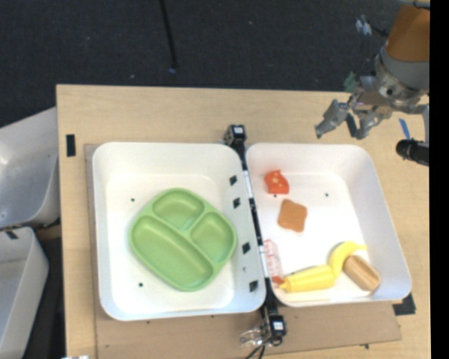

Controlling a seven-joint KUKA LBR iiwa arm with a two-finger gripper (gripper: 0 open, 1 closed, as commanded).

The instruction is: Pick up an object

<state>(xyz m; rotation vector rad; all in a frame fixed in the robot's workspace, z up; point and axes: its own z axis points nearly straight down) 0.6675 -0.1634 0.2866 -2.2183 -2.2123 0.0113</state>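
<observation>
Gripper (346,122) hangs at upper right of frame, over the bench just beyond the right bin's (382,193) far rim, fingers spread apart, nothing btwn them. Every pickable thing sits below & left of it in frame: orange-red piece (276,182) nearest, brown square (292,215) just below that. Yellow banana (325,269) & tan roll (361,273) are down in lower right corner, touching; banana's long axis runs roughly left-right. Green tray (182,238) in left bin, well apart.

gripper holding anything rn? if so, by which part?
Nothing held. The gripper hangs open above the far rim of the right bin, with nothing between its fingers. The objects lie in the bin, untouched.
</observation>
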